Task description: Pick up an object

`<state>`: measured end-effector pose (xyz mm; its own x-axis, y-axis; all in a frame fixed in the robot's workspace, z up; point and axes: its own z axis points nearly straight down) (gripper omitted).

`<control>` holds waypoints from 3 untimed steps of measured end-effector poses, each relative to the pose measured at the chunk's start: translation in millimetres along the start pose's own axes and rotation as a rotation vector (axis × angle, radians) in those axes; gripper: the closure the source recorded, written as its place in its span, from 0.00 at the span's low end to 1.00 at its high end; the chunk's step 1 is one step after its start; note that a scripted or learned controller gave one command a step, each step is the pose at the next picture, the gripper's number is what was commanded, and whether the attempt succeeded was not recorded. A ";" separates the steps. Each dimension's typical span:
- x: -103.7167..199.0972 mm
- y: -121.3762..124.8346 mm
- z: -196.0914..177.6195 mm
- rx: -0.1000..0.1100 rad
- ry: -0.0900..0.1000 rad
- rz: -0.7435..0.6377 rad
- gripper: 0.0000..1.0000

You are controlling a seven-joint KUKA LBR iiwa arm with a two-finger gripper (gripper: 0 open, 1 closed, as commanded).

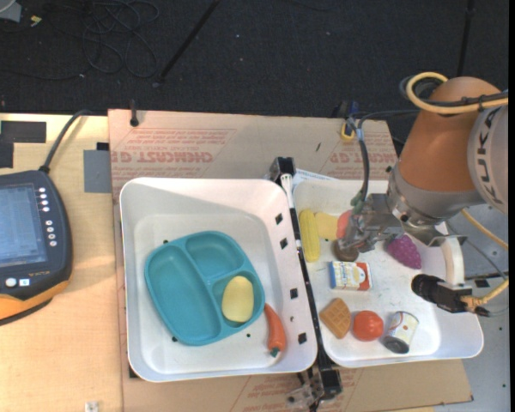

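Note:
My gripper is low in the right bin, near its back left part. It hangs just above a small white carton and right of a yellow corn cob. A red item and a pale yellow item lie right behind it. A purple grape bunch sits to its right. Nearer the front lie a tan waffle piece, a red tomato and a small can.
The left bin holds a teal divided plate with a yellow lemon in it, and an orange carrot beside the plate. A tablet rests on the bench at far left.

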<state>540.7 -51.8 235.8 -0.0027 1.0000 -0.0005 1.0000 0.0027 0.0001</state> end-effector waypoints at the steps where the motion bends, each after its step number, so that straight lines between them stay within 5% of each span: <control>1: 26.5 -49.8 21.6 0.009 0.003 0.002 1.00; 2: -5.9 12.3 15.2 -0.001 -0.001 0.005 1.00; 3: -9.9 -18.4 20.3 0.006 0.001 0.004 1.00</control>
<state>522.3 -61.7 215.5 0.0011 1.0000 0.0008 1.0000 -0.0011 -0.0060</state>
